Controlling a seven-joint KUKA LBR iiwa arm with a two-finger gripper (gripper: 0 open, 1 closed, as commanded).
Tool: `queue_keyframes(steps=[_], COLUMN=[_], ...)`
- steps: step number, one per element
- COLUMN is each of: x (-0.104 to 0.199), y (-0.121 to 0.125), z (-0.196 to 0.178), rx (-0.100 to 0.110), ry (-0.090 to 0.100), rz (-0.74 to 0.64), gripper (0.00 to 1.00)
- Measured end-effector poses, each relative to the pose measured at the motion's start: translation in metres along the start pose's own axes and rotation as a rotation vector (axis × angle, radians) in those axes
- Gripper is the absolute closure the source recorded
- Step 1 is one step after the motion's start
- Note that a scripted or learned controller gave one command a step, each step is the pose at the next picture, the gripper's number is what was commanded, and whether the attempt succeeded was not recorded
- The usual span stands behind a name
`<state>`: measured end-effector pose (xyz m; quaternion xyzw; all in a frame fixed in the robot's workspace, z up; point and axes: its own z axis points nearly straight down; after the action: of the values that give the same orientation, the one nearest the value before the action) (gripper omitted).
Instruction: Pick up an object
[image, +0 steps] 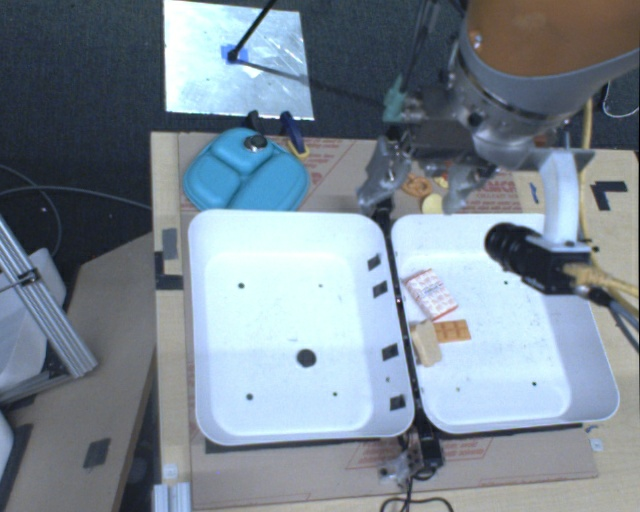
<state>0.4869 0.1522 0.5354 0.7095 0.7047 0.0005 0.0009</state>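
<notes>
Packet (431, 292) below tool (413, 190)

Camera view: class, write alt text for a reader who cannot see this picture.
A grey and orange robot arm's gripper hangs above the far edge where two white bins meet. The right bin holds a red-and-white packet, an orange piece and a tan piece; a blue tray lies behind the left bin.

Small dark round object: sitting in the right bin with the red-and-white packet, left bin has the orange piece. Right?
Not quite. The camera view shows the small dark round object lying in the left bin, not the right one. The red-and-white packet and the orange piece are both in the right bin.
</notes>
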Motion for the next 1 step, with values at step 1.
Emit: queue_keyframes(steps=[1], x=[0.0822], y=[-0.0018], z=[0.0144], rx=[0.002], ry=[0.003], rz=[-0.017], gripper=[0.00])
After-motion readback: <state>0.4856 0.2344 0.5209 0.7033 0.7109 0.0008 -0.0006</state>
